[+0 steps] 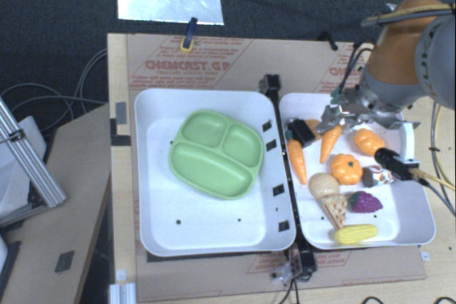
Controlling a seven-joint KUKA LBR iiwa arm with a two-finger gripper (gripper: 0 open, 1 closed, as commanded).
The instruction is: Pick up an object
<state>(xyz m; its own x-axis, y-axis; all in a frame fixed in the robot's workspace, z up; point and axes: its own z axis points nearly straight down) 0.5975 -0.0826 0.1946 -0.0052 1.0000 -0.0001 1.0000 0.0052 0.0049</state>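
Note:
The right bin (pixel 417 221) holds several toy foods. One carrot (pixel 329 142) lies tilted near the bin's back, and my gripper (pixel 335 116) sits right at its upper end, reaching in from the right. A second carrot (pixel 296 161) lies along the bin's left wall. Close by are an orange pumpkin (pixel 347 169), an orange fruit (pixel 369 141), an ice cream cone (pixel 330 197), purple grapes (pixel 365 202) and a yellow corn cob (pixel 355 232). Whether the gripper touches the carrot is unclear from this angle.
The left bin (pixel 164 224) holds a green divided plate (pixel 216 153). A black divider (pixel 280 153) with clips runs between the bins. A small dark and orange piece (pixel 301 130) lies at the right bin's back left. Cables trail off at right.

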